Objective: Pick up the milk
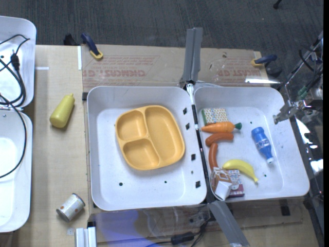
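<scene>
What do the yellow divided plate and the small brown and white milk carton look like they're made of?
The yellow divided plate looks like moulded plastic with a smooth matte finish: even colour, rounded ridges. The small brown and white milk carton looks like printed card or plastic; its folded white end suggests card, though that's uncertain.

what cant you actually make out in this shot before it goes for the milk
- Gripper: in the camera view it sits at the right bin's far right rim against cluttered hardware; too small to tell how its fingers stand.
- Milk carton: lies at the bin's near edge; its print is too blurred to read.
- Blue bottle: label too small to read.
- Can on the bench: markings blurred.
</scene>
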Tool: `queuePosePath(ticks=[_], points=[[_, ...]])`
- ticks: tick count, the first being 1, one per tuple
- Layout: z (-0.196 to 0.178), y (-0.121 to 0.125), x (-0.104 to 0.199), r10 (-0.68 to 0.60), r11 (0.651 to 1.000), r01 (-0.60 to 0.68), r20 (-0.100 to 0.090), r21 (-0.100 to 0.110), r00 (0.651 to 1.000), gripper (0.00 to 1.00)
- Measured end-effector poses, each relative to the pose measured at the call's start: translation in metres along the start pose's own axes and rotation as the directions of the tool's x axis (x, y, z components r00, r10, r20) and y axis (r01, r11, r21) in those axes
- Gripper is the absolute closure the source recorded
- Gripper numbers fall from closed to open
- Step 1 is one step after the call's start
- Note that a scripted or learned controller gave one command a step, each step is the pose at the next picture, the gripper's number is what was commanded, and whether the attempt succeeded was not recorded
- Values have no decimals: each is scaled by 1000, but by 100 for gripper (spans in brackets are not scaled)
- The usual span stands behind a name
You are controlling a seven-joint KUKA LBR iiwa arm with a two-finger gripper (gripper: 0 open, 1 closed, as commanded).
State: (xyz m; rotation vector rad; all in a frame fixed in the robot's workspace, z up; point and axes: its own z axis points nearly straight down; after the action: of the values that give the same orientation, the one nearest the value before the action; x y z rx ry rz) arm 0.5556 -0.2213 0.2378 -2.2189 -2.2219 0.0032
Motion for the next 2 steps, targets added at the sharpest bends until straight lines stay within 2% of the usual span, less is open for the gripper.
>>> queuePosePath(ticks=[1, 2], points=[[48, -18, 131, 50, 999, -50, 0, 2, 999, 0], [47, -69, 201, 43, 999, -43, 0, 1, 999, 0]])
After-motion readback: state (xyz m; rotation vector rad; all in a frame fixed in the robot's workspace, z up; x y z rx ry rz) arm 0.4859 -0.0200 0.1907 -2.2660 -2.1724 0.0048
